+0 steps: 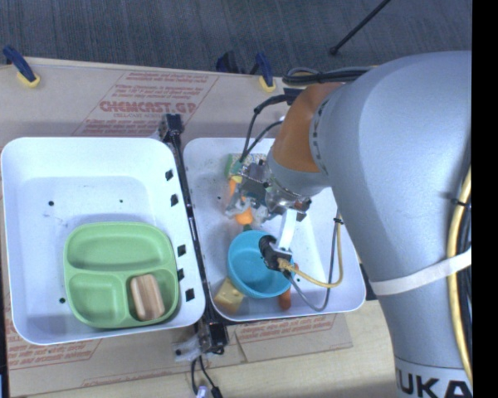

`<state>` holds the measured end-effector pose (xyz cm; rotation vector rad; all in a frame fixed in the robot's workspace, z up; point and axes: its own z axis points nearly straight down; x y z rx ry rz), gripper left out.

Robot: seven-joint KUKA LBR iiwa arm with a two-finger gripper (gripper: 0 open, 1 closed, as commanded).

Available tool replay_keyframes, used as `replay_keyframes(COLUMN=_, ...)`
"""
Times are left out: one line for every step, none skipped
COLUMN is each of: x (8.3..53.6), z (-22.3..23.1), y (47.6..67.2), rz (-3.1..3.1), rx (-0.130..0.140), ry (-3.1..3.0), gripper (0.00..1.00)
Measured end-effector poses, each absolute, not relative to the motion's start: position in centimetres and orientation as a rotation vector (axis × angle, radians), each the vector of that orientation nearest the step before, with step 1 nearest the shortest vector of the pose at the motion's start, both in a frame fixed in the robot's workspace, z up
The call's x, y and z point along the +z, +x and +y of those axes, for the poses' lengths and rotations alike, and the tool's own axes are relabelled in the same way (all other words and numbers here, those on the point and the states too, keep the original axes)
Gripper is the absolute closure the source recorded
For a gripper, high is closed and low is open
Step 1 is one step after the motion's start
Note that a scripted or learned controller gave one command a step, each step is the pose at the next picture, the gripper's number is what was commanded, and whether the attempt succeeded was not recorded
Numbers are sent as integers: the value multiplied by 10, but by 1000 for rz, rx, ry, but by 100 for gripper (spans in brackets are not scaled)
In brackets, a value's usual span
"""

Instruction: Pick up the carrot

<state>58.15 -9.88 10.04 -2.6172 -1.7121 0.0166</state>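
Two orange pieces near the blue bowl (257, 265): carrot (244, 217) just above it, under your gripper (251, 196); finger state, cannot tell. You risk nudging the carrot against the bowl and missing.

A cardboard-covered bench (149, 98) carries two white bins: one (201, 160) under the pincer (247, 199), one (25, 172) well left of it.

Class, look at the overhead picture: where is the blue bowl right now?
The blue bowl sits in the right-hand white bin, toward its front edge, just below the gripper and beside a yellowish block at its lower left.
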Motion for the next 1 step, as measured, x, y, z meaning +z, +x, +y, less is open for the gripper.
replay_keyframes(x=193, z=-19, y=548, rz=-1992, rx=4, ry=-2423, gripper=100)
